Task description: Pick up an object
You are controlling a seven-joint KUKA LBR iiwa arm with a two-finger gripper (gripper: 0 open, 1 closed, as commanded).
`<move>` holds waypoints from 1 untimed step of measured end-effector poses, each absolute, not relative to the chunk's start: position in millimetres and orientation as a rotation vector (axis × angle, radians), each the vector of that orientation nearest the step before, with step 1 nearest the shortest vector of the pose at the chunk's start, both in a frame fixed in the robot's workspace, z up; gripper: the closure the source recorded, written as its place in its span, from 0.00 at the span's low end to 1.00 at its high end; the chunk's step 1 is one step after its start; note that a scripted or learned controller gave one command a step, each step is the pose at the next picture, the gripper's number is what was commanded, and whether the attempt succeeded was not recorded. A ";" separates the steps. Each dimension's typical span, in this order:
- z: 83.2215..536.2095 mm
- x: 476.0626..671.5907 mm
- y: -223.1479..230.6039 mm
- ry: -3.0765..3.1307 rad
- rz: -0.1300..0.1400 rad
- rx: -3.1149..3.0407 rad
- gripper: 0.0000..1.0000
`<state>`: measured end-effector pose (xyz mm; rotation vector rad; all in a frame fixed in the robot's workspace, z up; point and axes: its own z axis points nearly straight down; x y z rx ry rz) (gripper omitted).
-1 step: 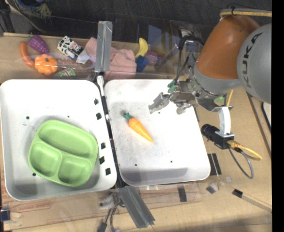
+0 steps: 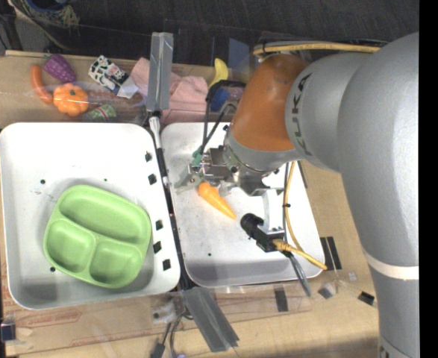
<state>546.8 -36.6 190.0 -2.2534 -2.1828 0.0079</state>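
The gripper point(image 2: 204, 171) hung low in the right bin point(image 2: 226, 263), at center frame. Whether its fingers were released or clenched, I could not tell. The orange carrot point(image 2: 216, 200) lay on the bin floor just below it. A green divided plate point(image 2: 99, 235) sat in the left bin point(image 2: 24, 162).

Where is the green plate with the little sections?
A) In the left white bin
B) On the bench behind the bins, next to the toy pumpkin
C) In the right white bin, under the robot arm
A: the green plate lies on the floor of the left white bin, while the right white bin has the orange carrot in it.
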 end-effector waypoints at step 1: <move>192.3 552.9 111.3 -1.731 0.007 -2.618 0.00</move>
